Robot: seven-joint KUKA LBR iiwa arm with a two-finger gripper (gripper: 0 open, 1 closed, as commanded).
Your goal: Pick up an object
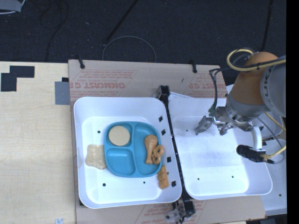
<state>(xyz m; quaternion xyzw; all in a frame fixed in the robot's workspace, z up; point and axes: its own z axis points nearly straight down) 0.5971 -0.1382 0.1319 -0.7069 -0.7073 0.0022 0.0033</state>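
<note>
**Hovering over the right bin with spread, empty fingers**

Hanging above the right bin's (224, 183) far edge, the gripper (212, 125) is splayed wide, holding nothing. Left bin (88, 190): blue tray (124, 162) carrying a round cookie (118, 135) and pretzel (153, 149); a cracker (96, 156) touches its left rim.

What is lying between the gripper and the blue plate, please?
In the camera view, between the gripper and the blue plate lie bare white floor of the right bin and the black divider where both bins meet.
</note>
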